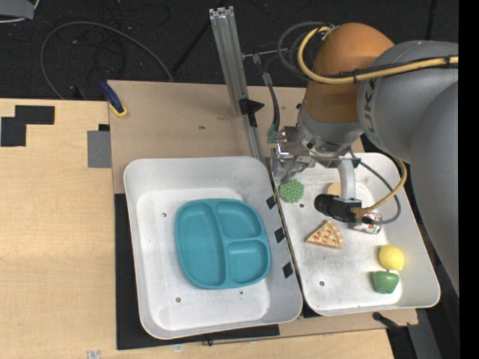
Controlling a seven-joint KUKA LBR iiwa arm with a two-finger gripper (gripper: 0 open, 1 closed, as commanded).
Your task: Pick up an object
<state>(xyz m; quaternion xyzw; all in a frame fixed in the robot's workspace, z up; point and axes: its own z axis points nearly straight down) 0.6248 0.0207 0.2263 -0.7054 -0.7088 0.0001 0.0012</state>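
From my feed, the claw (pixel 288 169) hangs at the end of the grey arm (pixel 419 111), right over the far side of the green knobbly ball (pixel 291 191). I cannot tell whether the claw is apart or together, and I cannot tell whether it touches the ball. Nothing is visibly clamped in it.

The ball lies on the floor of its white bin (pixel 337 284), close against the wall it shares with the neighbouring bin (pixel 150 193). A pizza slice (pixel 325 236) lies flat near the ball, on the camera side of it and a little further into the bin. A yellow lemon (pixel 391 257) sits well apart from the ball, past the pizza slice. A green fruit (pixel 385 281) sits just beside the lemon on the side facing away from the ball.

Across the shared wall from the ball, a teal divided plate (pixel 222 242) lies flat in the middle of the neighbouring bin. Both bins sit on the pale wooden worktop (pixel 52 223).
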